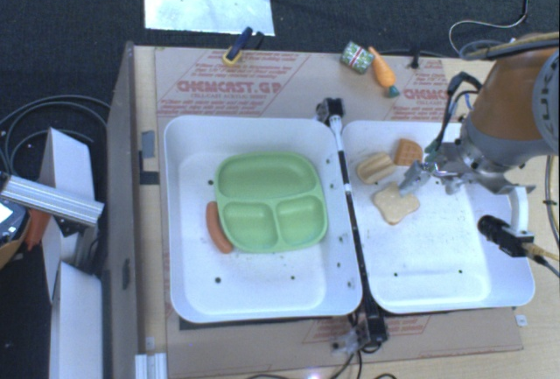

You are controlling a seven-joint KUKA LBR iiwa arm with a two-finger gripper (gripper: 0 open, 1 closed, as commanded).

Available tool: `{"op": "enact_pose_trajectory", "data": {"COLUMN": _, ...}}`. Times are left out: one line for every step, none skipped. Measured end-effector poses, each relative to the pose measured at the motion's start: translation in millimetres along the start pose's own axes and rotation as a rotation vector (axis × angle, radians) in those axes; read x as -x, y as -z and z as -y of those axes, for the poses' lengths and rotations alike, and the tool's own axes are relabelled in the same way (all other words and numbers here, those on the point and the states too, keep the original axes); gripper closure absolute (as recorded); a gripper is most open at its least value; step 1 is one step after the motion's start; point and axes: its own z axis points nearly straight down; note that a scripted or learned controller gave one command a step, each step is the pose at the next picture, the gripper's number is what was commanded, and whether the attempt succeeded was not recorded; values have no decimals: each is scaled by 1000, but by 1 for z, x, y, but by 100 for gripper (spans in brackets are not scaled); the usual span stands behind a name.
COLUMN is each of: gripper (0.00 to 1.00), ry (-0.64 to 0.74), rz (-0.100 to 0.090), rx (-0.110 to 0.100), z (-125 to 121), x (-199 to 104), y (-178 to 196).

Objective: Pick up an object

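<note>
A: Where is the gripper [413, 179] relative to the divider [347, 193] between the 2 bins?

B: It sits right of the divider, over the right bin [455, 281], in that bin's upper half. The arm [516, 101] comes in from the right edge, over the bin's right rim. The finger [409, 182] I can see points down-left toward the divider. I cannot tell how wide the fingers stand, and nothing shows between them.

A: What food lies near it?

B: 3 pieces. A pale bread slice [395, 205] lies just below the fingertip, very close or touching; I cannot tell which. A bread roll [375, 166] sits nearer the divider, just beside it. A brown cracker [408, 151] lies just right of the roll, close to the bin's top rim.

A: Open room?

B: The lower half of the right bin, away from the divider, is bare white floor. Left of the divider, a green tray [269, 200] with 3 compartments takes the middle of the left bin [188, 193], and a sausage [218, 228] lies along the tray's left edge. A toy carrot [383, 71] and a small can [357, 57] rest on the cardboard beyond the divider's far end.
</note>
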Motion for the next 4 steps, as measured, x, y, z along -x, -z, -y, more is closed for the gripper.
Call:
{"op": "enact_pose_trajectory", "data": {"gripper": 0, "ry": 0, "rz": 1, "rx": 0, "z": -14, "x": -19, "y": -69}}
{"op": "enact_pose_trajectory", "data": {"gripper": 100, "ry": 0, "rz": 1, "rx": 3, "z": -15, "x": -19, "y": -58}}
{"op": "enact_pose_trajectory", "data": {"gripper": 100, "ry": -3, "rz": 2, "rx": 0, "z": 2, "x": 6, "y": -76}}
{"op": "enact_pose_trajectory", "data": {"gripper": 100, "ry": -3, "rz": 2, "rx": 3, "z": 39, "x": 22, "y": -7}}
